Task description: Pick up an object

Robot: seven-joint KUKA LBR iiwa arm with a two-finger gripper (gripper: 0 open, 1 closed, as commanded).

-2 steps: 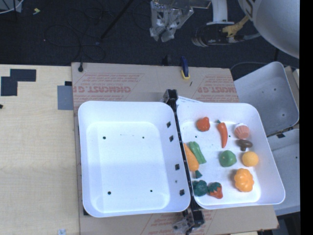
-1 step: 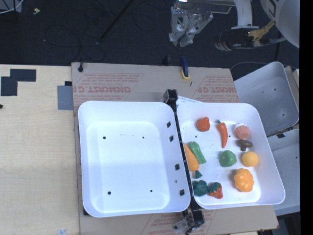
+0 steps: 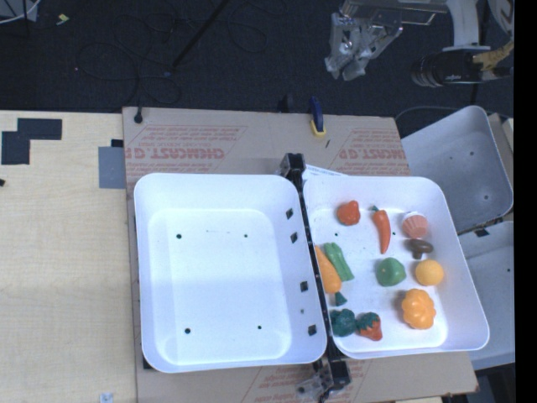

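Note:
My gripper point(image 3: 347, 65) hangs high above the bench, beyond the far edge of the right bin point(image 3: 460, 250), over the dark floor. It stands open and nothing is between its fingers. Several toy foods lie in that bin: a red tomato point(image 3: 348, 213), a red chili point(image 3: 383, 229), a pink-and-white piece point(image 3: 414, 224), a brown mushroom point(image 3: 419, 247), a yellow lemon point(image 3: 429, 273), a green pepper point(image 3: 389, 272) and an orange pumpkin point(image 3: 418, 308). Near the divider lie a green cucumber point(image 3: 339, 261), an orange piece point(image 3: 327, 274) and two teal pieces point(image 3: 342, 321).
The left bin point(image 3: 143, 250) sits beside the right one on a cardboard sheet point(image 3: 210, 145). A black divider with clips point(image 3: 304, 250) runs between the bins. A grey metal panel point(image 3: 461, 158) leans at the right. A blue and yellow clamp point(image 3: 317, 117) stands at the cardboard's far edge.

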